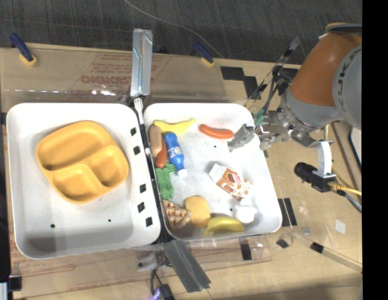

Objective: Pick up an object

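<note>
While the gripper point(243, 137) hung over the right bin's point(264, 192) right edge near its far corner, nothing sat between its fingers, though whether they were apart or together could not be told. A red sausage point(216, 130) lay just beside it, a yellow tray point(82, 160) filled the left bin point(31, 230)

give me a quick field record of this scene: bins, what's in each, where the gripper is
left bin: holds a yellow divided tray
right bin: holds toy food and small items
along divider side: blue bottle, hot dog, green item
far side: banana, red sausage
middle: orange and white carton
near side: waffle, bread roll, second banana, white cup
gripper: over the right bin's far right corner, nothing seen between its fingers
arm: reaches in from the right
</note>
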Controlling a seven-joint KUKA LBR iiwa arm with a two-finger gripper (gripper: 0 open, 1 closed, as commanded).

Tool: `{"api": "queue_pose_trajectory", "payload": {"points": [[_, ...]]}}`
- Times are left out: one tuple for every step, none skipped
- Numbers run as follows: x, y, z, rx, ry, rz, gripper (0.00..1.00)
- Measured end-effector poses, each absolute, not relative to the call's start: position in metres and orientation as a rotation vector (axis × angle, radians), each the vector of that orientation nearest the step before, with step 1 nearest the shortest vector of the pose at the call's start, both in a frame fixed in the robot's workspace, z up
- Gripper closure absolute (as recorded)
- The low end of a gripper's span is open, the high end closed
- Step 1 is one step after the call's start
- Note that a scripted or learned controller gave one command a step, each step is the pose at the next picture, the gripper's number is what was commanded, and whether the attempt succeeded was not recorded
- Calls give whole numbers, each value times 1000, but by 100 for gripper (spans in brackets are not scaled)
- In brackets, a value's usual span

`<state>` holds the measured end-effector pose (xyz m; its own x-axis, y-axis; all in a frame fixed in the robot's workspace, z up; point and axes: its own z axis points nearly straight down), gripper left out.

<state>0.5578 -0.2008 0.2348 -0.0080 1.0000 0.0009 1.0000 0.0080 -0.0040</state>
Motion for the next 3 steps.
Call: {"api": "queue_pose_trajectory", "payload": {"points": [[510,-193,114,-2510,-1923,-23,0],[492,-179,130,-2547,-1845,-4,0],[590,-134,111,-2875,-1315,-26,0]]}}
